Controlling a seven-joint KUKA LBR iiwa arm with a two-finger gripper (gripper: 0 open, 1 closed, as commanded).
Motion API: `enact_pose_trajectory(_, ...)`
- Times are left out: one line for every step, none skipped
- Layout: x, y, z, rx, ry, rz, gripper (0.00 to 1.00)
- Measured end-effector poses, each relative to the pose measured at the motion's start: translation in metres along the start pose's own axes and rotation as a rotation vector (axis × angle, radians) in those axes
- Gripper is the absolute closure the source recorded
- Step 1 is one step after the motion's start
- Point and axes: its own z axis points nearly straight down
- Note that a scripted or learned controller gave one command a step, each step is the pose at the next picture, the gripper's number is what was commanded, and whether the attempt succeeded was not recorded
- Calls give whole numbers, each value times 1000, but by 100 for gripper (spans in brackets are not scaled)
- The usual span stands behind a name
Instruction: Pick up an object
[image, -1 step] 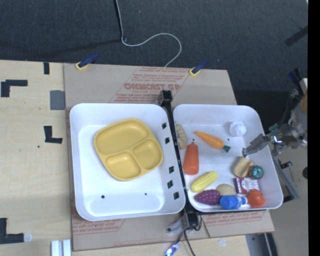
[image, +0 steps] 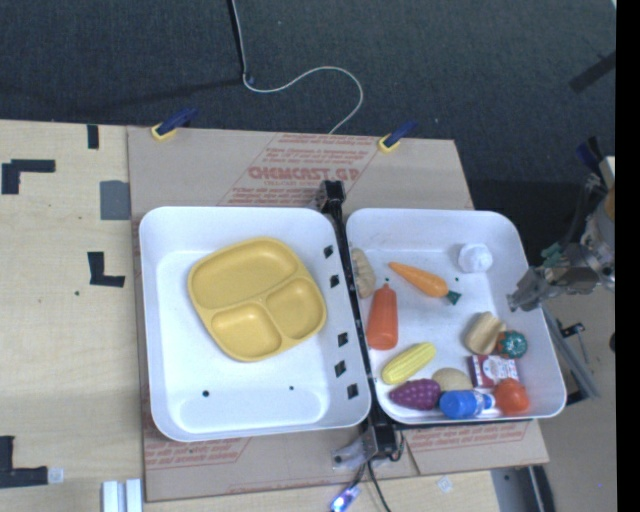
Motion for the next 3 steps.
enact_pose_trajectory(63,-8,-93,-9,-1,-6,100)
enact_pose_trajectory(112,-20,-177,-11,0,-5,100)
enact_pose_trajectory(150,-22,-73,11,2,-2,100)
